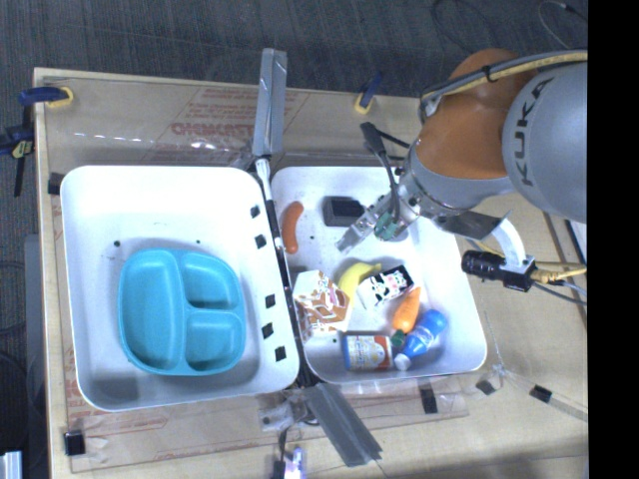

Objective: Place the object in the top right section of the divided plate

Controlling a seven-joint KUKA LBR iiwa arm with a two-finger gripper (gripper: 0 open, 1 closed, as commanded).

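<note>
Nearest us, by the front wall of the right bin [477,352], we see a small jar [366,351] lying on its side with a blue bottle [421,336] just beside it and a carrot [405,310] touching the bottle's upper end; behind them sit a patterned packet [322,303], a banana [355,274] and a black-and-white carton [384,285], close together near the bin's middle; a sausage [291,227] lies along the left wall, and a black block [342,210] rests toward the back wall; the gripper [376,227] hangs over the back half of this bin, just beside the block and above the banana, on the grey arm [519,138] entering from the counter's right edge; whether the gripper is parted or closed we cannot tell, and we see nothing in it; the plate [182,311], blue and divided, lies in the left bin [90,203] toward its front, well apart from the gripper.
</note>
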